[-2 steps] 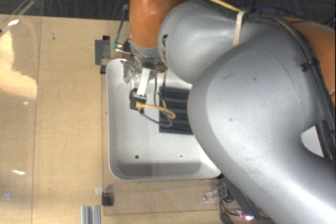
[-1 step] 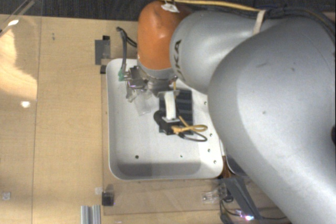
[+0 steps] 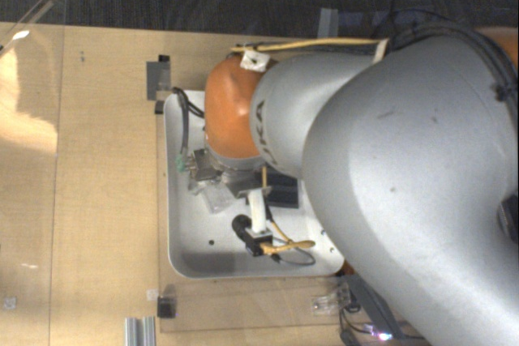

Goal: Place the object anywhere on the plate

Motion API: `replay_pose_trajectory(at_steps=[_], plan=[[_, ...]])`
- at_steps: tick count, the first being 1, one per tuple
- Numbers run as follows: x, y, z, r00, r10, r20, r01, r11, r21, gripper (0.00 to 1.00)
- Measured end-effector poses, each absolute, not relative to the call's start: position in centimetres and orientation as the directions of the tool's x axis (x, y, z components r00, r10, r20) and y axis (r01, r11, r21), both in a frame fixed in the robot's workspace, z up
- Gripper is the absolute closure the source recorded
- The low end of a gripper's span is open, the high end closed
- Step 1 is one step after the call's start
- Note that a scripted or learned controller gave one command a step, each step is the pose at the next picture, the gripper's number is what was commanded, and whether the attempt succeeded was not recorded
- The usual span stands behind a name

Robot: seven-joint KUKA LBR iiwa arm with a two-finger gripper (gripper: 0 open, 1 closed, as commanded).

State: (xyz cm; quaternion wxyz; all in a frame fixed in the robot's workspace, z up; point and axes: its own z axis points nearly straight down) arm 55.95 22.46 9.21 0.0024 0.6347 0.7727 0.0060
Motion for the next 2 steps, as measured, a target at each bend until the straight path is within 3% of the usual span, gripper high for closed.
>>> replay_pose_trajectory(at_steps=[1, 2], plan=[[57.2, 22.3, 9.1, -0.601, 0.799, -0.004, 0.799, 0.601, 0.015, 1.00], [62.7, 21.6, 9.0, -0.844, 0.537, -0.006, 0.537, 0.844, 0.008, 1.00]])
